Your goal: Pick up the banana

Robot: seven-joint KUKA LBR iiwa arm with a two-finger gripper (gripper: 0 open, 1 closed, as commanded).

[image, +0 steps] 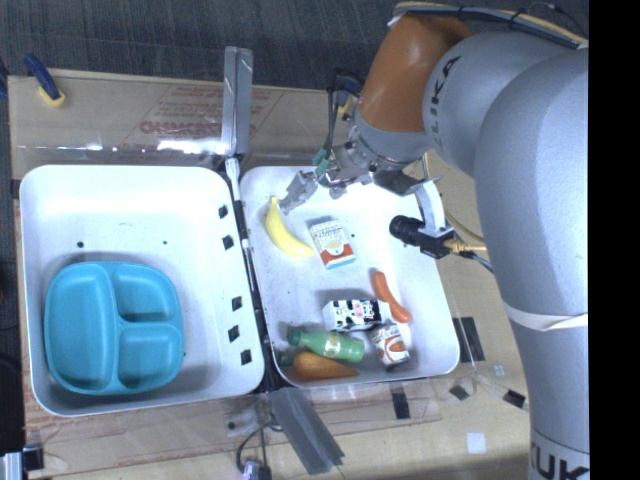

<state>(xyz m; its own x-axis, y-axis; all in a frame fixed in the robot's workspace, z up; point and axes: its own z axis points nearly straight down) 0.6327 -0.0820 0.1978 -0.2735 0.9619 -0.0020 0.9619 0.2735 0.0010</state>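
The banana [283, 230] lies in the right bin [435, 308] near its far-left corner — just beside a small snack carton [332, 243]. The end effector [297, 191] hovers just above the banana's far end, fingers slightly parted — gripping nothing.

A robotics lab: a grey industrial arm [520, 168] with exposed cabling reaches over a plywood table [140, 108] bearing two white bins [40, 198]. Tape marks lie on the table beside the bins, dark carpet beyond it.
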